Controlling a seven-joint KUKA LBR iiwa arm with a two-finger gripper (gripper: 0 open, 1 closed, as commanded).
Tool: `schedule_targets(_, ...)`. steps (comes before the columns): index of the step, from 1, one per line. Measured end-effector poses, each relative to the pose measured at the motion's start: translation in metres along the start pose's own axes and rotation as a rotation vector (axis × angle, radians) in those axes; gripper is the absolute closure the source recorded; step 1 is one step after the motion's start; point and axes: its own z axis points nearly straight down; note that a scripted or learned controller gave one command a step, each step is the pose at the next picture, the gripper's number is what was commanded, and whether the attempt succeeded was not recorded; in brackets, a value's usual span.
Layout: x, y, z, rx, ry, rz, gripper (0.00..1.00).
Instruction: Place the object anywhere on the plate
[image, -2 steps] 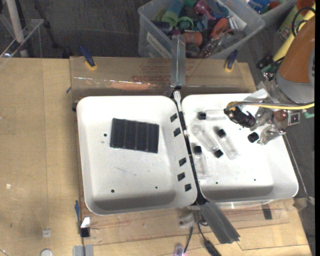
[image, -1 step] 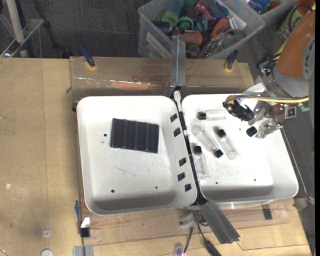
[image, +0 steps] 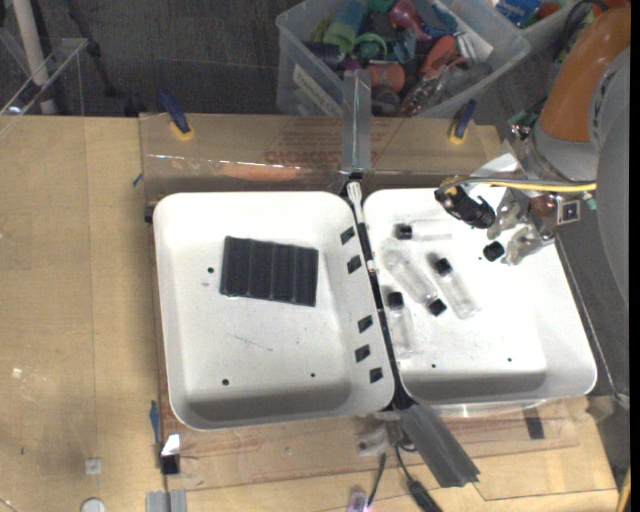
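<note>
Still risky: claw (image: 508, 232) at upper right, grip state unclear.
Clear bottles (image: 432, 280) lie clustered in the right bin (image: 500, 350); a grab may slip, missing the dark plate (image: 270, 270) at left.

Robot lab — bench (image: 70, 300), bins (image: 250, 400)

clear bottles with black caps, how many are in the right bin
4, though clear plastic may hide more: bottle at the back, middle bottle, front-left bottle, and central bottle. All lie in the right bin.
</note>
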Motion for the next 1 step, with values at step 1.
schedule_targets(1,0.0171,-0.0332,-0.0451,0.0,0.001,0.004,1.0)
